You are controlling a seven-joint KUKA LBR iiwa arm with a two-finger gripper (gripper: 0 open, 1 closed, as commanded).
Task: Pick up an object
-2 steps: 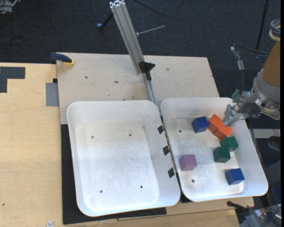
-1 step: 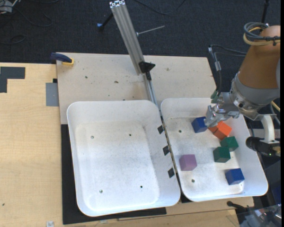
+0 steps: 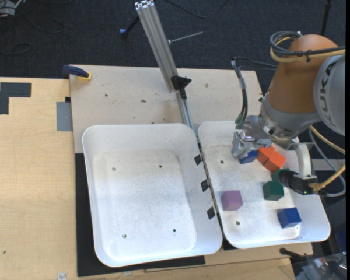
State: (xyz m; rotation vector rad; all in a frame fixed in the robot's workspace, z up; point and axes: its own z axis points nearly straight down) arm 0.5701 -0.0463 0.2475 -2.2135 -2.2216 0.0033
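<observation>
The metal two-finger gripper (image 3: 242, 147) sits low over the far part of the right shallow white plastic bin (image 3: 315, 231), hanging from the grey arm with its orange band (image 3: 300, 69). From above I cannot tell how the gripper is set. Just to its right, touching or nearly touching it, lies a small blue block (image 3: 249, 156), partly hidden by the gripper. Beside that, further right, is an orange rectangular block (image 3: 271, 158). Nearer and to the right sits a dark green cube (image 3: 273, 191), with a black cable fitting (image 3: 296, 182) just beside it. A purple cube (image 3: 231, 200) rests near the bin's left side, and a blue cube (image 3: 289, 217) lies at the near right. The left shallow white plastic bin (image 3: 93, 156) adjoins the right one. A slanted aluminium bar (image 3: 160, 45) rises beyond the bins.
</observation>
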